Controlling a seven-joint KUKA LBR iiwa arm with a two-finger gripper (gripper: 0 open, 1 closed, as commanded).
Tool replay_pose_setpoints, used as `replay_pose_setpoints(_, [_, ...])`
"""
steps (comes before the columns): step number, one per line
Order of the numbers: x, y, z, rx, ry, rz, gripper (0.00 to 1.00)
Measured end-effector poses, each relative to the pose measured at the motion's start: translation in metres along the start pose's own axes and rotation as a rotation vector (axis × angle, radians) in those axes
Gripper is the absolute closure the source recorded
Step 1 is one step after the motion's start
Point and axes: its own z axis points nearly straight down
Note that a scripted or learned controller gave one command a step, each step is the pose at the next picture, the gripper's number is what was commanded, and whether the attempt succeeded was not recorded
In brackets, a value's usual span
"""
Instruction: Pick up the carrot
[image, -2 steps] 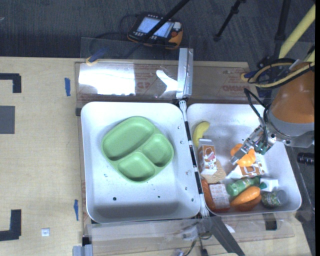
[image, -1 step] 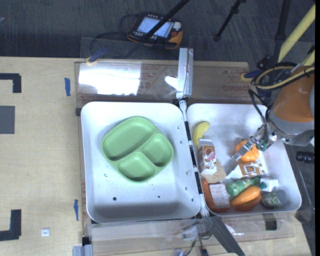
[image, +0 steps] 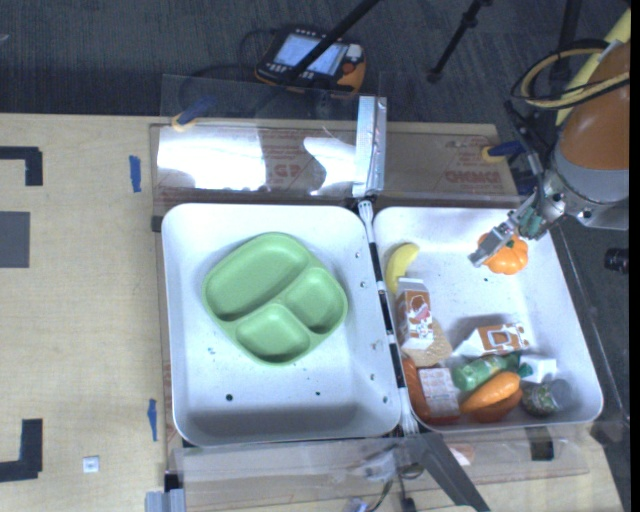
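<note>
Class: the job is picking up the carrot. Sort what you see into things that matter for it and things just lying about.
Matters: carrot, gripper, right bin.

Lying about: green plate, banana, orange toy at the gripper, small cartons.

Orange carrot (image: 492, 392), right bin's near corner

Open floor across the middle of the right bin (image: 575, 330), between the banana (image: 400, 262) and the far wall. Crowded along the near edge: carrot (image: 492, 392) hemmed by green vegetable (image: 470, 374), carton (image: 500, 338) and packets (image: 420, 318).
</note>
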Motion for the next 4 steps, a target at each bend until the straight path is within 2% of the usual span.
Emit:
replay_pose_setpoints(1, [0.016, -0.004, 0.005, 0.004, 0.004, 0.255, 1.0])
replay_pose_setpoints(2, [0.016, -0.003, -0.005, 0.001, 0.0, 0.253, 1.0])
replay_pose_setpoints(3, [0.132, 0.025, -0.017, 0.005, 0.004, 0.362, 1.0])
replay_pose_setpoints(4, [0.197, 0.048, -0.022, 0.006, 0.003, 0.652, 1.0])
